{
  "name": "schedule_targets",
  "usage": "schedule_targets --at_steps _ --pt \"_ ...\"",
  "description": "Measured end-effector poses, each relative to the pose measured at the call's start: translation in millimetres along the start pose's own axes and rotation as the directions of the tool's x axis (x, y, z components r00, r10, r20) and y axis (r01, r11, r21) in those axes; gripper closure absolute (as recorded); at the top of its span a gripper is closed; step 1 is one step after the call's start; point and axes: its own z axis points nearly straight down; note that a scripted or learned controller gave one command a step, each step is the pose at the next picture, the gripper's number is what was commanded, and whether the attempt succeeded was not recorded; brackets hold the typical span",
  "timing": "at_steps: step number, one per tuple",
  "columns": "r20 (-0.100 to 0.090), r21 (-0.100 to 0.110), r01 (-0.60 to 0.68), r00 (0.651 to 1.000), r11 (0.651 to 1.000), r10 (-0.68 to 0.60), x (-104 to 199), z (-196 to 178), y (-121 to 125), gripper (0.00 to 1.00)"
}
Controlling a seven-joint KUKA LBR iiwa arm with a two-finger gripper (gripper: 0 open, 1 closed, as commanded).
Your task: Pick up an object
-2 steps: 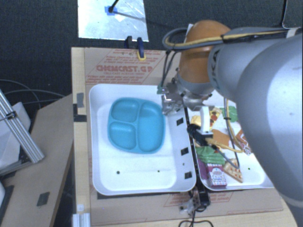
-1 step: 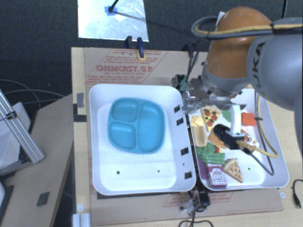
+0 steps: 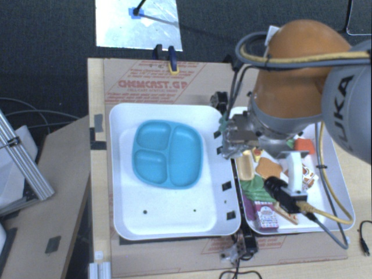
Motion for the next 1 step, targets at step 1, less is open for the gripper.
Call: schedule_targets --at_steps 1 --pt "0.002 -0.013 -0.011 1.0 1.0 0.011 -48.5 -102.3 27.9 1.0"
